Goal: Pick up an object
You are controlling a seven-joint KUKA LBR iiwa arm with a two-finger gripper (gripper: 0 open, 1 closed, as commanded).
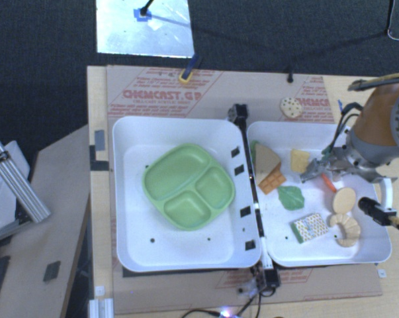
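The right bin (378,247) holds several toy foods. Among them are a brown wedge (266,156), an orange waffle piece (272,179), a yellow cheese chunk (300,159) and a green leaf (291,197). There are also a patterned box (310,227), a round tan biscuit (344,200), tan slices (347,231) and a small orange-red stick (329,181). My gripper (316,171) is low in this bin, beside the orange-red stick and just right of the cheese. The grey arm with its orange band (383,111) reaches in from the right.
The left bin (130,244) carries a green divided plate (188,186). A black divider (247,177) runs between the bins. A spotted cookie (291,107) lies on the board behind the right bin. A black cable loop (378,211) hangs near the biscuit.
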